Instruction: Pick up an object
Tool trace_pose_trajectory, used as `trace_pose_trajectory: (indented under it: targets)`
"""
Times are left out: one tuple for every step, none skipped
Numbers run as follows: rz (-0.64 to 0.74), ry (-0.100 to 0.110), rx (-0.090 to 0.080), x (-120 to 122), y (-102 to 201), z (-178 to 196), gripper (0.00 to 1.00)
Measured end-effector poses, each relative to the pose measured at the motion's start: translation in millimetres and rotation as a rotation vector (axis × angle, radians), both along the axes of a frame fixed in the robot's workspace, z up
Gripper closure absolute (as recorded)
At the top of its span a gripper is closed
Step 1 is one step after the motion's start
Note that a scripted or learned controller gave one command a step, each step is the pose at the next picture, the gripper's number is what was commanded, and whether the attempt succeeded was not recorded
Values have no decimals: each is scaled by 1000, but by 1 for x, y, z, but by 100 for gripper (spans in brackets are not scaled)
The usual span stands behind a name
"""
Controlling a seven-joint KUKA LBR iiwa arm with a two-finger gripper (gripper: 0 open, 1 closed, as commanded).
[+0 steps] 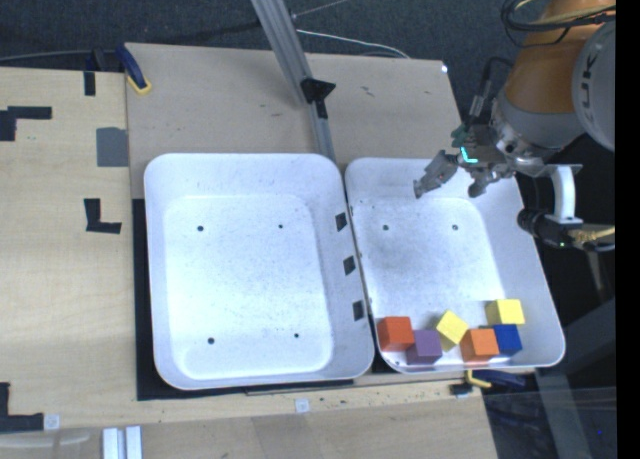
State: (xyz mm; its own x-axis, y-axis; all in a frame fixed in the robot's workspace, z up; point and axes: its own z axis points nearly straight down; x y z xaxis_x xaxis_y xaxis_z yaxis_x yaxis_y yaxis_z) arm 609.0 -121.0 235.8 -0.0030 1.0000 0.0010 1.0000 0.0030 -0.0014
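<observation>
- Because the arm [560, 57] runs off the frame's right edge, only its orange-banded wrist section and the gripper [455, 179] can be made out; the fingers are small and dark against the bin wall, so their tips are hard to read.
- The right bin [420, 247] serves as landmark. Along its near edge lie six small blocks: an orange block [396, 331] at the near-left, a purple block [427, 345] touching it, a yellow block [452, 327] tilted just beyond that, then a second orange block [480, 343], a blue block [507, 338] and a second yellow block [505, 311] clustered in the near-right corner.
- The left bin [245, 267], touching the right bin's left side, shows a bare speckled floor.
- The gripper hangs over the right bin's far edge, well apart from the blocks; its two fingers stand spread apart with nothing between them.
</observation>
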Motion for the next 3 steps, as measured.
trace_pose_trajectory:
  targets:
    - [0,0,0,0,0,0,0]
    - [0,0,0,0,0,0,0]
    - [0,0,0,0,0,0,0]
